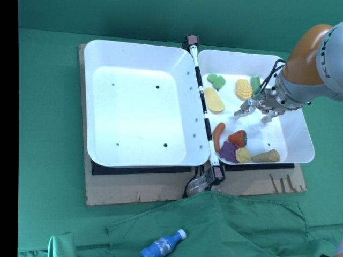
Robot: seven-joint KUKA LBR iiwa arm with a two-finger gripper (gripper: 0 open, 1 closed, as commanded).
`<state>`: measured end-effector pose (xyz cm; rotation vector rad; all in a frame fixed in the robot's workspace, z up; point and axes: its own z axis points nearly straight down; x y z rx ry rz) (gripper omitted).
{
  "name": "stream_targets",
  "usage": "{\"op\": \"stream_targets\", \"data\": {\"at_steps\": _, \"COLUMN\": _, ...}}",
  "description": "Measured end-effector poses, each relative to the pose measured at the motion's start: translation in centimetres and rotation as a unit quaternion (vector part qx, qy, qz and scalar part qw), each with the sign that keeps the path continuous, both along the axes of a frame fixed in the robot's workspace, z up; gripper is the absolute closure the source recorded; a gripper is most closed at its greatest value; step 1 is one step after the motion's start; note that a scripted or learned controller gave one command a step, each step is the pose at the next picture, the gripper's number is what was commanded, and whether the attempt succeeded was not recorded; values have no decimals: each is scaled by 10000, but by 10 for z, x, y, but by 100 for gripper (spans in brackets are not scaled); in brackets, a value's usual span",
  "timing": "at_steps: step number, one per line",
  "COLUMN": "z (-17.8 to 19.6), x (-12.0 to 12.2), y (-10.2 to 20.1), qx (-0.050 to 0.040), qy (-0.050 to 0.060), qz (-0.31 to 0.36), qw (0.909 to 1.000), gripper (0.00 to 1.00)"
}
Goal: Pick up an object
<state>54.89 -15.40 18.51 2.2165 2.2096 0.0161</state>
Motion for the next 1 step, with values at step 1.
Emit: {"op": "stream_targets", "data": {"at_steps": 1, "z": 1, "x": -56, "y": 0, "qx": -36, "qy": -37, "qz": -15, "qw": 10000, "gripper": 0}}
